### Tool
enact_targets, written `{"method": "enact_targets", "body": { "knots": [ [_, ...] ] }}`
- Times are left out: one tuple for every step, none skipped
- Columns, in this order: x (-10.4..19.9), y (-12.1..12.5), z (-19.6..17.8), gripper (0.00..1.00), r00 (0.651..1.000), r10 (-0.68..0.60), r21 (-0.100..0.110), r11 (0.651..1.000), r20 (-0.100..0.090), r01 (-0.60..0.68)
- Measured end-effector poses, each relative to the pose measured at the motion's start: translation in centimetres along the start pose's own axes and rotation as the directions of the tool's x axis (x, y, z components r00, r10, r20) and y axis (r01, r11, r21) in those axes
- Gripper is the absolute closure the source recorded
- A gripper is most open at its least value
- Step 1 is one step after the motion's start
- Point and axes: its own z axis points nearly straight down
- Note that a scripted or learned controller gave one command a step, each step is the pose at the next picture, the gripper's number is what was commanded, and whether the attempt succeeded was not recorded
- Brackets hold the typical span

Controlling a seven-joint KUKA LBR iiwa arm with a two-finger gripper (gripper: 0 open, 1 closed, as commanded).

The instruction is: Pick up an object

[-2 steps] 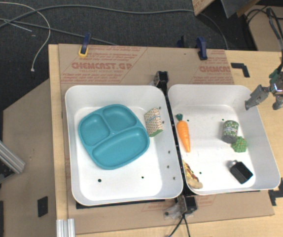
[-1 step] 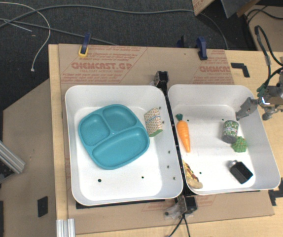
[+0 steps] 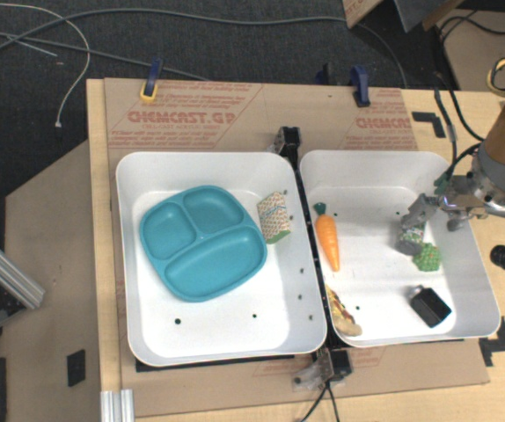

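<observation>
My end effector (image 3: 418,227) hangs low in the right bin (image 3: 367,172), its opening impossible to tell, with the green object (image 3: 428,257) just on its near side, touching or almost touching it.

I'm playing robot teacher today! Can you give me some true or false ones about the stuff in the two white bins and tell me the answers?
1. The blue plate lies in the left bin. True.
2. The carrot is in the same bin as the blue plate. False: it lies in the right bin, near the wall between the bins.
3. A small black block lies in the right bin, near its front corner. True.
4. The gripper hangs over the left bin. False: it is over the right bin, just above the green broccoli toy.
5. The blue plate has no sections. False: it is split into three compartments.
</observation>
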Motion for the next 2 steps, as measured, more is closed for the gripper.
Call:
{"method": "enact_targets", "body": {
  "knots": [
    [-0.3, -1.0, 5.5, 0.0, 1.0, 0.001, 0.0, 1.0, 0.001, -0.001],
    [-0.3, -0.8, 4.1, 1.0, 1.0, 0.001, -0.008, 1.0, 0.003, -0.001]
  ]
}}
